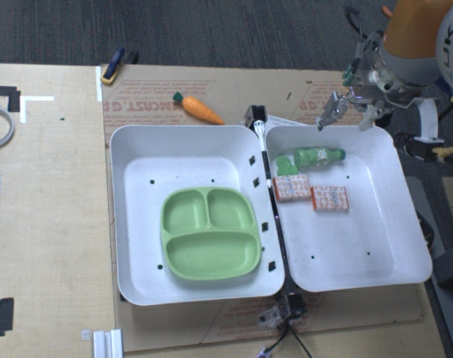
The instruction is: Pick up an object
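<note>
My gripper (349, 117) hangs over the far rim of the right bin (375, 267), its two fingers spread apart with nothing between them, so it is open. Below it in that bin a green bottle (318, 155) lies on its side near the far wall. A small green piece (286, 165) rests at the bottle's left end. Two red-and-white boxes (292, 188) (330, 199) lie side by side just in front of the bottle. The gripper touches none of them.
The left bin (130, 200) holds a green divided plate (210, 234). A toy carrot (199, 108) lies on the cardboard behind the bins, and a blue-and-yellow object (113, 66) sits farther back left. A black clip (255, 115) stands where the bins meet.
</note>
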Motion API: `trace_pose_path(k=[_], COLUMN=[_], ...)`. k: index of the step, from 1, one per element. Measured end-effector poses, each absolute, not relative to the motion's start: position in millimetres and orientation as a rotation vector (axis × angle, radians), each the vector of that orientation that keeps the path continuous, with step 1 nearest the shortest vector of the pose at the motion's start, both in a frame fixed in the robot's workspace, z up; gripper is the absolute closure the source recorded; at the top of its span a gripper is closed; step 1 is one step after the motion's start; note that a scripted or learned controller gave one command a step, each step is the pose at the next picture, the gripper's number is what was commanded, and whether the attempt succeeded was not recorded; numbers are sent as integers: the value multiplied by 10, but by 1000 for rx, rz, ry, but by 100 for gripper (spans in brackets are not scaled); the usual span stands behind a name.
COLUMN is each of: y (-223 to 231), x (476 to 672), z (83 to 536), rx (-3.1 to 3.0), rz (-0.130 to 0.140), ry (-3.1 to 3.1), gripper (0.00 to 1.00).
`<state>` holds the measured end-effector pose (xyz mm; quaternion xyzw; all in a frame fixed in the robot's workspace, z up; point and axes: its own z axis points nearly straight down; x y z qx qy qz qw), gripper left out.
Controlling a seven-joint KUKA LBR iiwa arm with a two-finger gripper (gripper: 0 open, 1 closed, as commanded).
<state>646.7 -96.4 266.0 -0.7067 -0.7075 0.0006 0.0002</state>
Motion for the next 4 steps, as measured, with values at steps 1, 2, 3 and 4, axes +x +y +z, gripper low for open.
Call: trace_pose_path(k=[1,2,3,4], y=[-574,-951,-1018,-1040], x=[5806,5511,5734,5749], z=[2367,1336,995,1100], rx=[-2145,-1949,-1889,-1899], rz=[1,0,-3,-3], ry=[-2295,-2464,-2516,-2519], gripper=[0,0,0,100])
